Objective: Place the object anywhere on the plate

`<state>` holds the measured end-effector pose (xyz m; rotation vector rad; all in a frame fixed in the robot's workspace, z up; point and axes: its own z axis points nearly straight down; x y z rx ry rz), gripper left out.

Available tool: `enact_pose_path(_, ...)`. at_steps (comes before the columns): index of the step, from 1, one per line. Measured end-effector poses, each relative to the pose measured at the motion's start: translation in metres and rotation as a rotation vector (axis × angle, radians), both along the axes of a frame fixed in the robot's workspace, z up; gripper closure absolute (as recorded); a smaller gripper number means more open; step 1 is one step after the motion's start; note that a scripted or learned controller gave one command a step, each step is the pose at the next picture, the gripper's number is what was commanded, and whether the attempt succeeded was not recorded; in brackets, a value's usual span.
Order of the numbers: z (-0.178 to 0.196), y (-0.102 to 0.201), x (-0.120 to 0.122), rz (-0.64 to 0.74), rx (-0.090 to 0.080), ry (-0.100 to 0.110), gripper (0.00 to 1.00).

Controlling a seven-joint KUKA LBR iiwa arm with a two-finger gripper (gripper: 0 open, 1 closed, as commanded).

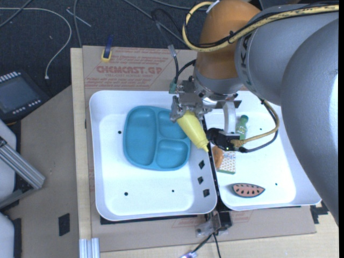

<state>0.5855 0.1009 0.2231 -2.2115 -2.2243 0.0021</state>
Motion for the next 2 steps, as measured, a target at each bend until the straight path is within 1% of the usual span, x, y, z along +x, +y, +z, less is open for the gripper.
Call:
enact_pose_path(1,0.0106,0.0398,-0.0084,-0.001,0.000,-0.005,1.00)
enact_pose_path(2,0.0101,0.0374,-0.0080,-0.005,-0.001,-0.004,0.00)
